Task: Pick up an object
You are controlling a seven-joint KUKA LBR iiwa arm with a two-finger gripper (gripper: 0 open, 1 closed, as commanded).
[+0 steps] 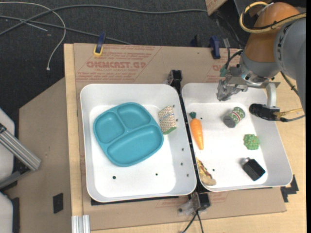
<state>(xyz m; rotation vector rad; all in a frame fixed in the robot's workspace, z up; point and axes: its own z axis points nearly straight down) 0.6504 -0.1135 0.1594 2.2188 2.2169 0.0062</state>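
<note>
The end effector hangs over the far part of the right bin, close to that bin's far left corner. From this slant I cannot tell whether it is released or clenched.

The nearest loose thing is a small can, lying on its side just near of the end effector and slightly to its right. It is short and round, with a grey end face turned toward the camera and a label in green, white and a touch of red around its body. It rests on the bin floor, apart from the end effector.

The right bin also holds an orange carrot with a green top, lying lengthwise near the left wall. A knobbly green lump sits toward the right side. A black block lies near the front right corner. A tan, ragged piece lies against the front left corner.

The left bin holds a blue divided plate with three compartments, set at a tilt across the middle. A small patterned cup lies on its side, touching the plate's right edge.

Both bins stand side by side on a cardboard-covered table.

The arm reaches in from the upper right, its orange band high in the corner, and its grey wrist bends down and to the left toward the bin.
</note>
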